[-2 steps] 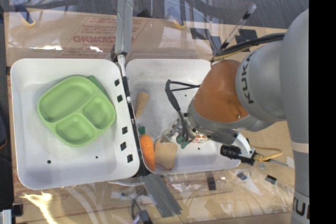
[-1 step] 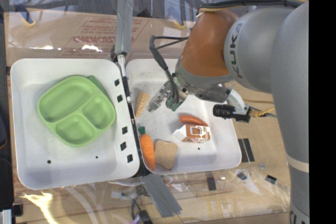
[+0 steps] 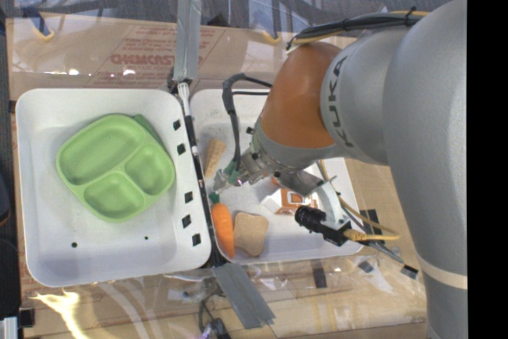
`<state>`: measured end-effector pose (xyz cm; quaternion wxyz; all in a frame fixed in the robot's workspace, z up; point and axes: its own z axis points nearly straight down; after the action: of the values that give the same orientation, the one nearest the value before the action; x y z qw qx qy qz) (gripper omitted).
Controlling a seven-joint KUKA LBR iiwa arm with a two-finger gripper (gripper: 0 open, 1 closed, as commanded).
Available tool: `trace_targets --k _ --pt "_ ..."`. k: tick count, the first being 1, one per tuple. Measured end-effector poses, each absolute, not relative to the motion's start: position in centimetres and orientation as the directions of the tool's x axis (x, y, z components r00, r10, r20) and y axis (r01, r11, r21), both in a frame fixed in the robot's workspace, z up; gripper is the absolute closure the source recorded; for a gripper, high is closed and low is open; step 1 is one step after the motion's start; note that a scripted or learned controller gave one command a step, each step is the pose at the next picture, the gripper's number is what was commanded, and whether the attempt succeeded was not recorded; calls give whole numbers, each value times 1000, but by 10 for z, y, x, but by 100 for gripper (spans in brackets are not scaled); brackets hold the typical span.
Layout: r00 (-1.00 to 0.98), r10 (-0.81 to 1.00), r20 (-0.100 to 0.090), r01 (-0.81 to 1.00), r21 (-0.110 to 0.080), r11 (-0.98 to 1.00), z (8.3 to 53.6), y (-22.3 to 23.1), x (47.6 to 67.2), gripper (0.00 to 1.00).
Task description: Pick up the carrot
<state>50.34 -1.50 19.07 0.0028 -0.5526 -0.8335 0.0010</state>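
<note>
Carrot point(image 3: 224, 228) lies in right bin point(image 3: 349, 171), near-left corner, against dividing wall, touching tan sponge-like block point(image 3: 250, 233) on its right. We see arm point(image 3: 381, 107) hanging over bin, wrist blocking pincer; we cannot tell its state. We judge wall contact complicates grasp. Green tray point(image 3: 115, 167) sits in left bin point(image 3: 32, 194).
</note>
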Motion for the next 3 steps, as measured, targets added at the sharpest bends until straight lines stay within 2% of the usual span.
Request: trace_targets --k 1,2,3 --pt "-114 993 2 993 -7 114 190 13 476 100" --pt "-232 973 1 973 -4 232 195 70 476 100" --pt "181 983 -1 983 -3 -181 191 -1 517 100"
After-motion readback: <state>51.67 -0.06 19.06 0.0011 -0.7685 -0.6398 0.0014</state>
